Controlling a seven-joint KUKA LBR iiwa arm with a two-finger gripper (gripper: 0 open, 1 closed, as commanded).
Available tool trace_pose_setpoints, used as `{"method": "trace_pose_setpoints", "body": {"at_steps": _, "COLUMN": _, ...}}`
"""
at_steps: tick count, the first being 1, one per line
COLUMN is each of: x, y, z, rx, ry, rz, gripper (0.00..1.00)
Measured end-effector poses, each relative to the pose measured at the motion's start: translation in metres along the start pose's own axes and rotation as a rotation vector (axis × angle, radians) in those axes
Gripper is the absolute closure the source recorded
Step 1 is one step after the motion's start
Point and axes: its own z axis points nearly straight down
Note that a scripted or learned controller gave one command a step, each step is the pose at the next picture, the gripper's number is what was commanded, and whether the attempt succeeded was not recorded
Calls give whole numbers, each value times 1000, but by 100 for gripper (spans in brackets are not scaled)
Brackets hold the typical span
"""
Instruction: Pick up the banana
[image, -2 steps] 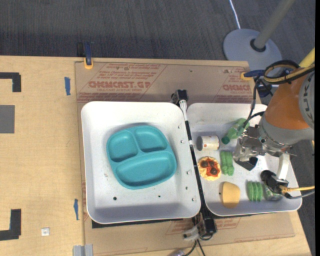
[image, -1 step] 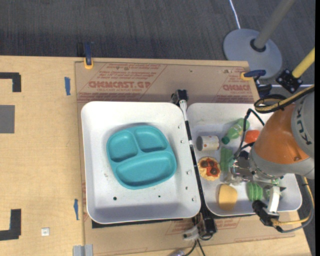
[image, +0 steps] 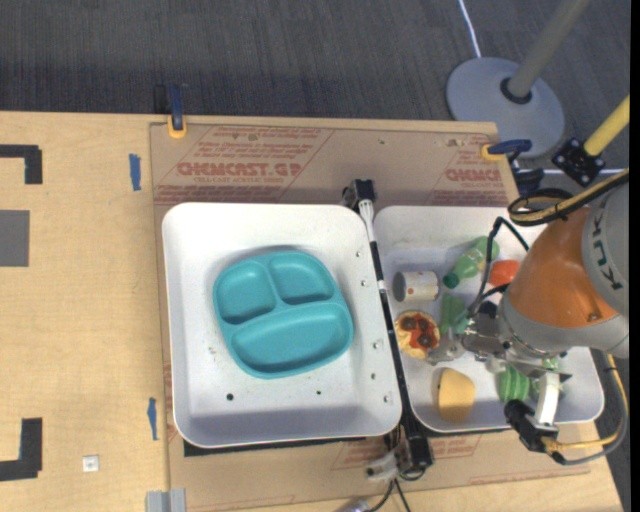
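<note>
A pale yellow piece (image: 455, 392), the only plain yellow item I can make out and possibly the banana, lies near the front of the right bin (image: 590, 405). The arm's orange band (image: 560, 285) and grey wrist hang over the bin's right half. My gripper (image: 488, 345) points down below the wrist, just up and to the right of the yellow piece. The wrist hides what is beneath it. I see nothing held.
Also in the right bin are a white can (image: 416, 285), a green bottle (image: 467, 264), an orange-red item (image: 505, 270), a small pizza-like toy (image: 418, 332) and green pieces (image: 518, 382). A teal divided plate (image: 284, 311) sits in the left bin (image: 190, 300).
</note>
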Motion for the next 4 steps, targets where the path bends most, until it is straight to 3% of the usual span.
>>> {"method": "trace_pose_setpoints", "body": {"at_steps": 1, "x": 5, "y": -1, "z": 0, "rx": 0, "ry": -2, "rz": -644, "gripper": 0}}
{"method": "trace_pose_setpoints", "body": {"at_steps": 2, "x": 66, "y": 14, "z": -98, "rx": 4, "ry": 0, "rz": -310, "gripper": 0}}
{"method": "trace_pose_setpoints", "body": {"at_steps": 3, "x": 45, "y": 103, "z": -145, "rx": 2, "ry": -1, "rz": -347, "gripper": 0}}
{"method": "trace_pose_setpoints", "body": {"at_steps": 4, "x": 96, "y": 47, "z": -123, "rx": 6, "ry": 1, "rz": -335, "gripper": 0}}
